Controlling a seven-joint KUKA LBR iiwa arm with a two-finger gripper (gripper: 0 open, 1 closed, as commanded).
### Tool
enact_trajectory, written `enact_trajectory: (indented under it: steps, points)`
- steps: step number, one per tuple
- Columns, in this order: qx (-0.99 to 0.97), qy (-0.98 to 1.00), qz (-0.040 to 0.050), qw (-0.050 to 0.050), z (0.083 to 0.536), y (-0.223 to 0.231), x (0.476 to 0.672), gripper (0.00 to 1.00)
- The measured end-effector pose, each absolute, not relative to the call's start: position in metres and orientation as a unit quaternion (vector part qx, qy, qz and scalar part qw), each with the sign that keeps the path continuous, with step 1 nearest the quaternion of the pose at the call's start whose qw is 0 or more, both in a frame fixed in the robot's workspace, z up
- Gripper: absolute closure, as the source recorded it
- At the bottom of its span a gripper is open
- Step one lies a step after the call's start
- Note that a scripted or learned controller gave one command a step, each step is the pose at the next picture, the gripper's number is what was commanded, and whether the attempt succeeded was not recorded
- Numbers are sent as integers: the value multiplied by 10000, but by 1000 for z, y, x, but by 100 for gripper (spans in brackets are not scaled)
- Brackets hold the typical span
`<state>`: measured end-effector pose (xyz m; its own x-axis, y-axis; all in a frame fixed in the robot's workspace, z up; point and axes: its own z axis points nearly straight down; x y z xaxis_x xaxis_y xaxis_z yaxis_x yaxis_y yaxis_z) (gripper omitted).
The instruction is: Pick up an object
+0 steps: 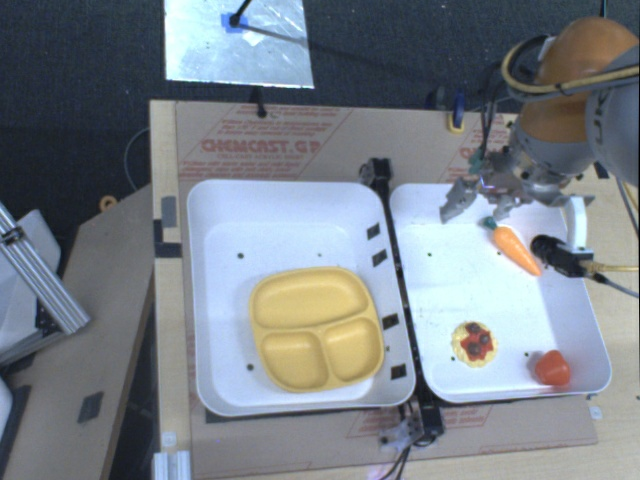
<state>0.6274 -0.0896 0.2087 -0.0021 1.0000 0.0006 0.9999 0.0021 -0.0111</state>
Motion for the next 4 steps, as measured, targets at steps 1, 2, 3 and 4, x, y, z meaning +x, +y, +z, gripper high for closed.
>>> enact_trajectory:
  steps: [1,2,3,4]
  points:
    - [-7057,-7085,-3,-5,216,-89,630,0]
    - [-7065,-7077,7,5,163,-94,621,0]
    - [-7065,-7077,7,9,115,-91,612,0]
    - [-7066,-7076,2,2,83,-90,613,0]
